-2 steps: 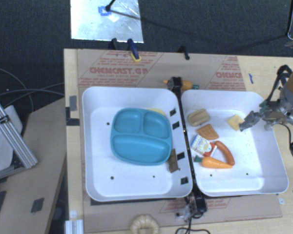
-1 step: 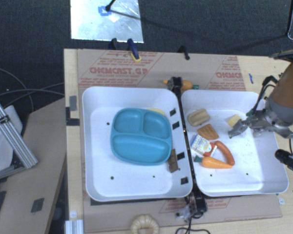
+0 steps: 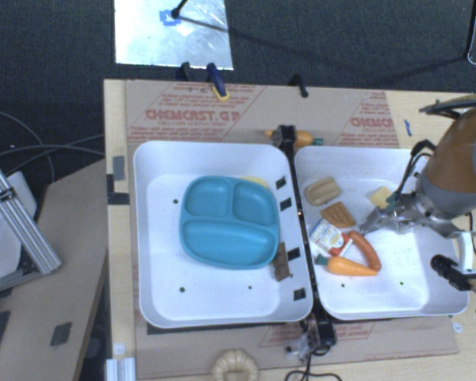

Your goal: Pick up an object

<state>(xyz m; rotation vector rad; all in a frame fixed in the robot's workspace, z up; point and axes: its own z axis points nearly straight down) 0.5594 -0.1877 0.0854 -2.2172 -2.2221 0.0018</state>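
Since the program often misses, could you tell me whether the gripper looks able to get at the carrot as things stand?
Probably yes. The gripper hangs in the right bin, close above the carrot, which lies exposed from above. The red sausage lies against it and the small packet is near its tip, so a grasp might catch those too.

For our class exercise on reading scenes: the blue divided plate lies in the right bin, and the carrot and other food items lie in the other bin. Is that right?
Not quite. The camera view shows the blue divided plate in the left bin, not the right. The carrot and the other food items do lie in the other bin, the right bin.
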